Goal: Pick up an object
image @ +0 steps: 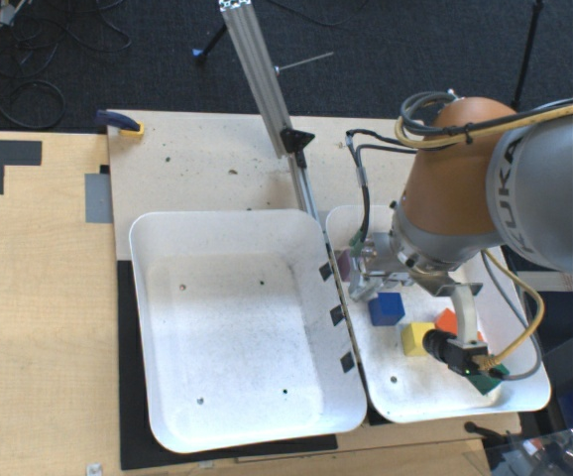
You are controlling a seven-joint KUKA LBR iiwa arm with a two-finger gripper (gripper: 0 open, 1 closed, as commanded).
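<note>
left bin [227, 345], right bin [526, 395] were matt white plastic | bench [39, 296] was pale wood | rail [259, 67] was ribbed metal | orange band [455, 181] shone glossy

Alu rail [264, 75] slanting over bench [39, 296], blue clamp [118, 122] at back edge

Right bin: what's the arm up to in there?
The KUKA arm is reaching into the right bin on a pick attempt. Its end effector sits low by the bin's left wall, just up and left of a blue cube. A yellow block and an orange piece lie a little further right. From this angle it isn't clear whether anything has been grasped. The cube looks like the nearest candidate.
</note>
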